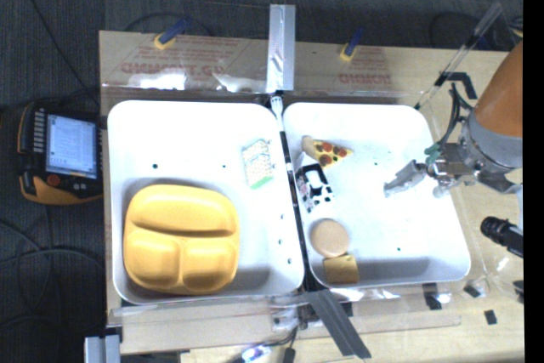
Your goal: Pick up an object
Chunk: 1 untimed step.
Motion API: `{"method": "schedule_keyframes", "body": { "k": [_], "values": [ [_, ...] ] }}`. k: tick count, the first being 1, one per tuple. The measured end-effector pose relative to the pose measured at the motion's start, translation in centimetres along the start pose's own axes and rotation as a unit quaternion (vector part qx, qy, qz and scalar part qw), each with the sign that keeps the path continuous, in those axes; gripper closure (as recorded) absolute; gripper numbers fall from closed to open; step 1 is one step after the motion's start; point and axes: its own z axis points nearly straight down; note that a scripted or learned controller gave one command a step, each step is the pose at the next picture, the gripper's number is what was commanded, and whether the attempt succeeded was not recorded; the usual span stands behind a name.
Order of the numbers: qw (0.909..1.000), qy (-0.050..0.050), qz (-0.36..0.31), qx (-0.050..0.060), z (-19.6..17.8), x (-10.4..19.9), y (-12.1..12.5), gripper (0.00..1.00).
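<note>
The grey two-finger gripper is seen over the right shallow white bin, towards that bin's three o'clock side, with the orange-banded arm coming in from the right. One finger juts out towards nine o'clock over bare white floor, and nothing is seen between the fingers; whether they are set wide or narrow cannot be told at this slant. No object is held, so the pick is judged not yet made. The candidates are all gathered along the right bin's nine o'clock wall: a small pizza-slice-shaped toy with red dots at about ten o'clock from the gripper, a black-and-white small object almost straight at nine o'clock, and lower down a tan round disc with a brown-yellow block just beside it at about eight o'clock. All four are well apart from the gripper, so the coming move is judged to call for travel towards nine o'clock across the bin before any descent. The pizza-slice toy's long axis seems to run roughly nine-to-three. In the left white bin a large yellow moulded plastic loaf shape is lying, with a small green-and-white packet near the divider.
</note>
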Motion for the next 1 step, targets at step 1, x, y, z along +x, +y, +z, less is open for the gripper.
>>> {"method": "schedule_keyframes", "body": {
  "k": [1],
  "values": [
    [0.9899, -0.003, 0.142, -0.001, -10.16, -4.31, 2.63, 0.00]
  ]
}}
